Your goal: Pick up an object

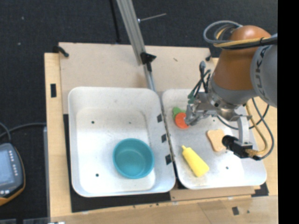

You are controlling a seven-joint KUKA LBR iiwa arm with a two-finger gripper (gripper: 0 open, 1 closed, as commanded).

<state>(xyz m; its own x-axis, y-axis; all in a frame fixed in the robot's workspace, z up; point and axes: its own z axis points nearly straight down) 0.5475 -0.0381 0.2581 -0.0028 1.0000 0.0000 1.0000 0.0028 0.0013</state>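
Note:
My gripper (191, 117) hangs low in the right bin (243, 174), near its back left corner. Its tip is right beside an orange and green carrot-like toy (180, 120), which lies partly under it. A yellow bottle-shaped toy (194, 161) lies near the front of the same bin. A tan toast-like piece (216, 139) rests to the right of the gripper. A teal bowl (133, 158) sits in the left bin (84, 125).
A slanted aluminium post (133, 31) stands behind the bins, ending at the divide between them. A black part of the arm's fittings (238, 146) hangs over the right bin beside the toast piece. Cables loop around the wrist.

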